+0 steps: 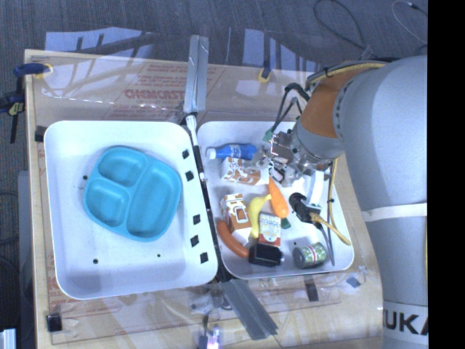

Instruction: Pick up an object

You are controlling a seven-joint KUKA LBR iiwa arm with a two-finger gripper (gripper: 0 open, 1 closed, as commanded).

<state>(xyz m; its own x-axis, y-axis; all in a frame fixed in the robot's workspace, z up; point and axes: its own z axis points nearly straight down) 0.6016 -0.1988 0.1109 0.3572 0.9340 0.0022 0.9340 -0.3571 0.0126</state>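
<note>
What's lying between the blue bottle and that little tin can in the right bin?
From the camera view: between blue plastic bottle and small tin can lie an orange carrot and a yellow banana.

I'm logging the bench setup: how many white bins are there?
2: the left bin holds a blue tray; the right bin holds the small items.

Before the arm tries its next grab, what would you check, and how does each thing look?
1. End effector over the cluttered right-hand white bin: ok.
2. Object between its fingers: cannot tell.
3. Orange carrot-shaped toy just below it, within reach: ok.
4. Space around the carrot: not ok, yellow banana toy and small printed carton crowd it.
5. Blue sectioned plastic plate lies alone in the left-hand white bin: ok.
</note>
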